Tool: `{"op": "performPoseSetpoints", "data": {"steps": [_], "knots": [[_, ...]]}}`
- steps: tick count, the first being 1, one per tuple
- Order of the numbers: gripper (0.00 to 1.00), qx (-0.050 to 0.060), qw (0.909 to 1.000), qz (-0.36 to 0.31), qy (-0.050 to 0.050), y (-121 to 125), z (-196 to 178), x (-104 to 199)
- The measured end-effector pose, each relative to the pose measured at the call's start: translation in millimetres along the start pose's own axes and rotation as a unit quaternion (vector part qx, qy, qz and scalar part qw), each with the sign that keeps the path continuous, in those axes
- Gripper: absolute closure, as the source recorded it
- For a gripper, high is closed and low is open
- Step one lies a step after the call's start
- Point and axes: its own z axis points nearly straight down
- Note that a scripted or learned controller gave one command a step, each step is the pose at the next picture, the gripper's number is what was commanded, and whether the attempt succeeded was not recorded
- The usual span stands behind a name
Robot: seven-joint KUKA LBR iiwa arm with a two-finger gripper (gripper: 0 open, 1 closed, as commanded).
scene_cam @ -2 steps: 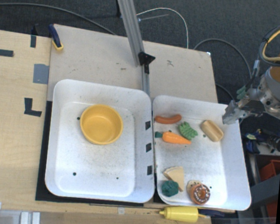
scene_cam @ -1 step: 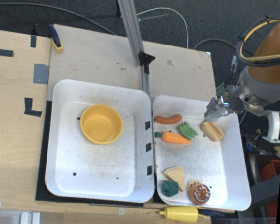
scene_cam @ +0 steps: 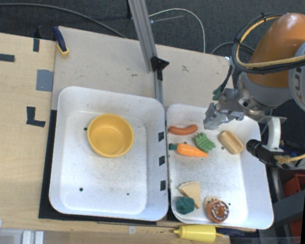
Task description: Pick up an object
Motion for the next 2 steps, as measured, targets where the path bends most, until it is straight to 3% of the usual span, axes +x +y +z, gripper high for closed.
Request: {"op": "performPoseSetpoints", "data": {"steps": [2], "knots": [[1.00, 0.001, 1.0000, 0.000, 0.000, 26.7, 48.6, 100.4]]}}
